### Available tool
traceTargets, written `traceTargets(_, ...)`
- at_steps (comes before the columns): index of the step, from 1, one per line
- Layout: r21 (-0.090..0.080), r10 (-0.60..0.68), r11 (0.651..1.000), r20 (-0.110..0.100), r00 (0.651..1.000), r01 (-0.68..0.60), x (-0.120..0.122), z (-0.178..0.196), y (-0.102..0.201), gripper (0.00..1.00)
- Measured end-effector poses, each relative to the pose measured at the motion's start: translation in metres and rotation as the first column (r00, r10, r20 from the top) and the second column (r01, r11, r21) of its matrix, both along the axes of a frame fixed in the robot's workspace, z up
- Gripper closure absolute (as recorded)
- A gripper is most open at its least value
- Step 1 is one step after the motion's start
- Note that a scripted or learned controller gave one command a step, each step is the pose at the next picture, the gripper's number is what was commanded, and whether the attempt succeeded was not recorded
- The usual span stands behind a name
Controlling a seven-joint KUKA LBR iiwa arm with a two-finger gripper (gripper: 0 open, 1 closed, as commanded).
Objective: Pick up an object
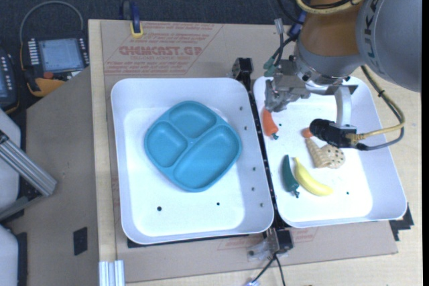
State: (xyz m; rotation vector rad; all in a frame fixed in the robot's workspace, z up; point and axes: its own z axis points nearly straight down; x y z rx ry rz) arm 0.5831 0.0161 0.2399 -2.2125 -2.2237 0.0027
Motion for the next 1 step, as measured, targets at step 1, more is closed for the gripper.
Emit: traceTargets(1, 0.0, 0.001, 1.0, 0.001, 1.0, -0.001, -0.0171, -0.0096, 0.0533, 1.0)
